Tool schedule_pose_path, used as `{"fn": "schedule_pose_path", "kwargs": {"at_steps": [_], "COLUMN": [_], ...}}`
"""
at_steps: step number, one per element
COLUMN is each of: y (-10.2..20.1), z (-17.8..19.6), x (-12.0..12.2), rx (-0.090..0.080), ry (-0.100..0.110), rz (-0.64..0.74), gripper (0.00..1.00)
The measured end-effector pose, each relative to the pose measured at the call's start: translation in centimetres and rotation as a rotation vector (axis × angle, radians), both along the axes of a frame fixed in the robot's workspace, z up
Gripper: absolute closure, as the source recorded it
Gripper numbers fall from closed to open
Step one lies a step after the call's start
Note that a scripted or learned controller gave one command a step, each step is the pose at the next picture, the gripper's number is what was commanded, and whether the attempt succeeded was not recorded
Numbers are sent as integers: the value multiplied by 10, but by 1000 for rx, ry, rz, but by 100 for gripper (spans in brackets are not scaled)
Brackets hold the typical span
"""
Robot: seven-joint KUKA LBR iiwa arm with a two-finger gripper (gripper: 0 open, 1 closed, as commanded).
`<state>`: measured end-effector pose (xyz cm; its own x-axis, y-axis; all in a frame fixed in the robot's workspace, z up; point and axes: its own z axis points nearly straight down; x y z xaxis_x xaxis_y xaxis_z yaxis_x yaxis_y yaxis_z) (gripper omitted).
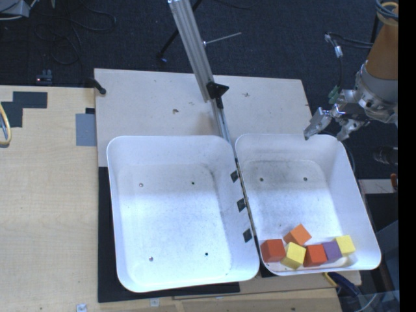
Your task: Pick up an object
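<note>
Several small blocks lie clustered at the near edge of the right bin (338, 168): a red-orange block (273, 249), an orange block (300, 234), a yellow block (294, 255), another orange block (316, 255), a purple block (331, 250) and a yellow block (345, 244). My gripper (329, 127) hangs above the far right corner of the right bin, well away from the blocks. Its two fingers are spread apart with nothing between them.
The left bin (123, 174) sits beside the right one, with a row of dark clips (239, 203) along the seam. A slanted aluminium post (195, 51) rises behind the bins. Pale wood bench surface lies to the left.
</note>
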<state>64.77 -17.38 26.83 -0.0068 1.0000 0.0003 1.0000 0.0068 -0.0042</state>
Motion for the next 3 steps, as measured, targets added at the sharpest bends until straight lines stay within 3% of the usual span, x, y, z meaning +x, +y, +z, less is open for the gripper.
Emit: {"fn": "schedule_pose_path", "kwargs": {"at_steps": [1,2,3], "y": [2,4,22], "z": [-15,-126,-167], "x": [-39,-70,-109], "rx": [1,3,4], "ry": [2,8,6], "rz": [-7,-7,-10], "gripper": [0,0,0]}}
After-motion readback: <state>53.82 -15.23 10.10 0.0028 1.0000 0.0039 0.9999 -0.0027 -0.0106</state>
